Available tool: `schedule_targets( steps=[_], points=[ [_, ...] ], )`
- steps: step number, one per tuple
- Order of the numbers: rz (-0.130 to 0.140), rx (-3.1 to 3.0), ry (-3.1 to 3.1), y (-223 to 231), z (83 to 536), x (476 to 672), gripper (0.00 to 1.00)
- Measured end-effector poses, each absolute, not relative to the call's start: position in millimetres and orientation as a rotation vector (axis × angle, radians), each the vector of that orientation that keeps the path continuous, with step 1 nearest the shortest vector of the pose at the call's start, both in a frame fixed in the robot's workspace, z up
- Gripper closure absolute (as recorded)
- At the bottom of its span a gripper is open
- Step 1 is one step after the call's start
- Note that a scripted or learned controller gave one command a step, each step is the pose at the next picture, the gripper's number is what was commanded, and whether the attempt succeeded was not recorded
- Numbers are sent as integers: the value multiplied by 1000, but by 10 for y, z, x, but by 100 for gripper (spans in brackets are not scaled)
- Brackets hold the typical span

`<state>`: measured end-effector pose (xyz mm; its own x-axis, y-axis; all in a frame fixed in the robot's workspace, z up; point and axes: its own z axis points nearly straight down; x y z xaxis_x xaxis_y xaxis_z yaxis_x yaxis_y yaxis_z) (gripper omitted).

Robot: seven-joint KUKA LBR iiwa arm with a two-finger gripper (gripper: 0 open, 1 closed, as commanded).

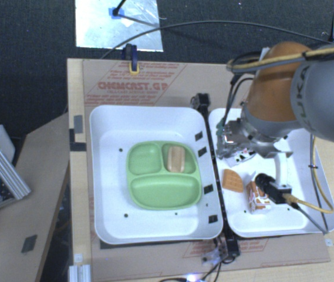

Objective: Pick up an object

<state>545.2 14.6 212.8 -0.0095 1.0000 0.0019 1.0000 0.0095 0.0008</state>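
Nearest, in the right bin (pixel 307 216), lies a small brown-and-white box (pixel 258 198). Just beside it, a little farther back, is a tan wedge (pixel 233 181), perhaps a cracker. The left bin (pixel 105 175) carries a green divided plate (pixel 164 190) with a pale tan block (pixel 176 158) in its far right compartment. The end effector (pixel 234 147) hangs over the right bin's far left part, just past the wedge. Whether it is wide or narrow I cannot tell. Behind the bins, a blue clamp (pixel 132 56) stands at the edge of a cardboard sheet (pixel 155 81).
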Motion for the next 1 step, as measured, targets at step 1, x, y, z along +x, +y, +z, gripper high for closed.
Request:
schedule_targets(
  steps=[1],
  points=[
    [-4, -2208, -2233, 786, 2171, 5381, 100]
  ],
)
